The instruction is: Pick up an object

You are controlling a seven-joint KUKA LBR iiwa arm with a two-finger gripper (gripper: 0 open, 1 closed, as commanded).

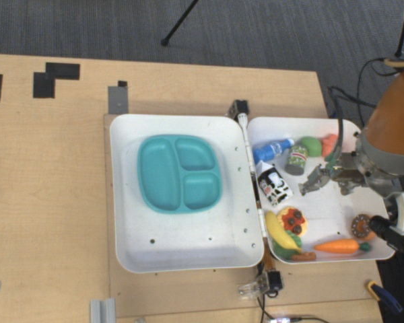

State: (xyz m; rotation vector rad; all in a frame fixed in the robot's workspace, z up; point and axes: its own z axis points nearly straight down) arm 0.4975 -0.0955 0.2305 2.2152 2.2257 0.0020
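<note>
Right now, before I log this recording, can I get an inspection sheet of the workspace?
Surface: wooden bench bearing a left bin and a right bin.
Job's things: banana, carrot, blue bottle, black-and-white toy, green toy in the right bin.
Clutter: teal divided plate in the left bin.
Grippers: end effector low over the right bin, holding nothing visible.
Cables: black cable at right.
Surroundings: grey carpet.

Pale wooden bench top [47, 200]: matt, fine grain. Two shallow white plastic bins [182, 258]: smooth, slight sheen. Teal divided plastic plate [180, 173]: smooth, semi-gloss. Yellow plastic banana [280, 233] & orange plastic carrot [337, 246]: glossy. Grey carpet floor [256, 19]: rough, ribbed weave.
</note>
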